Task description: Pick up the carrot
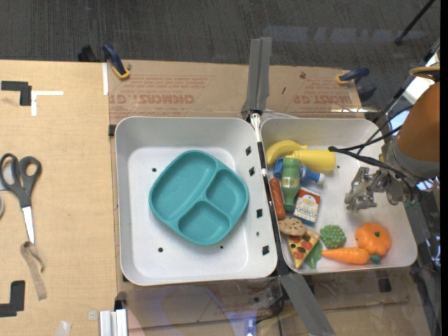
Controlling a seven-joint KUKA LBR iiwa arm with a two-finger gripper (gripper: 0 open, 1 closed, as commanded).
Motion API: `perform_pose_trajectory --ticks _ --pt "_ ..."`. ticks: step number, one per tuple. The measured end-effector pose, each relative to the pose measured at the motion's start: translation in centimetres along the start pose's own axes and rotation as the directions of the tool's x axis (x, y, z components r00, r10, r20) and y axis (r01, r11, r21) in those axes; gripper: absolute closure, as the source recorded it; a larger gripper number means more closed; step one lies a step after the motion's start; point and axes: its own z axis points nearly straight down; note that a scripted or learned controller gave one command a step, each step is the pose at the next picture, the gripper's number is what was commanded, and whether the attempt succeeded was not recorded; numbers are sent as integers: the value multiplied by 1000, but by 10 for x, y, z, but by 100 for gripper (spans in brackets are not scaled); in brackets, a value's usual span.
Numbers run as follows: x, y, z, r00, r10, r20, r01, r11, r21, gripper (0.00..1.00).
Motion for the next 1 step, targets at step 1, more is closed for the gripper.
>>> perform_pose_trajectory --ticks 1 --pt "35 -17 -132 999 41 -3 -41 999 0 100"
